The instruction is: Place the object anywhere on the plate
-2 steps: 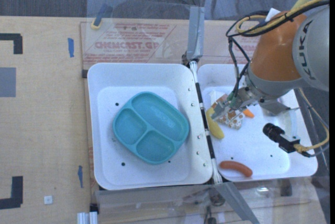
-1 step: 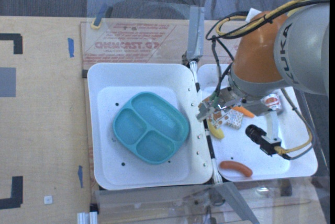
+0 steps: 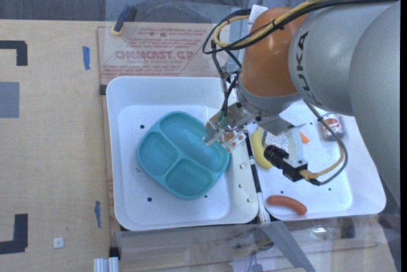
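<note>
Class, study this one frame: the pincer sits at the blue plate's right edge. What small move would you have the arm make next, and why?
Probably a short shift left, further over the plate. The pincer hangs at the plate's right rim, so anything released here might land on the edge or slip into the bin. Whether it carries anything cannot be told from this view.

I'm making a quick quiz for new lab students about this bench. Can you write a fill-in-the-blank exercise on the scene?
1. The divided plate in the left bin is ____ in colour.
2. The plate has ____ compartments.
3. The sausage lies in the ____ bin.
4. The gripper is over the plate's ____ edge.

Missing words: teal; three; right; right
</note>
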`<state>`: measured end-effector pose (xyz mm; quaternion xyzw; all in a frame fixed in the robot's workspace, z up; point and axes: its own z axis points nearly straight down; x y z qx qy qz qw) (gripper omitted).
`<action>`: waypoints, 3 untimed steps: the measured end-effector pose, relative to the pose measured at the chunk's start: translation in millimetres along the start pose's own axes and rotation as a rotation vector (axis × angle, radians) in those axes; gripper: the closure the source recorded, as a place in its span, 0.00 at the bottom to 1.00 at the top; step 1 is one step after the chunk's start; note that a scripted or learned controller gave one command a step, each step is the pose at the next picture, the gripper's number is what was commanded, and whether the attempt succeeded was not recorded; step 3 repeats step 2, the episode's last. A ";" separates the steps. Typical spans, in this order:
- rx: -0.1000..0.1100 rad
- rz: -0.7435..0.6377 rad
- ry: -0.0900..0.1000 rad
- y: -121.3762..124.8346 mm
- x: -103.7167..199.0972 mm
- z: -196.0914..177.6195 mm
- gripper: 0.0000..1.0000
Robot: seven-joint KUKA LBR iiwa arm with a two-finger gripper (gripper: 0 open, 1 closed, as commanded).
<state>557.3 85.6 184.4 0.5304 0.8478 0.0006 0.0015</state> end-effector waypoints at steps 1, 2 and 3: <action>0.000 0.000 0.000 0.2 0.2 -0.3 0.00; 0.001 0.359 -0.001 29.0 -36.1 -12.2 0.00; 0.001 0.359 -0.001 29.0 -36.1 -12.2 0.00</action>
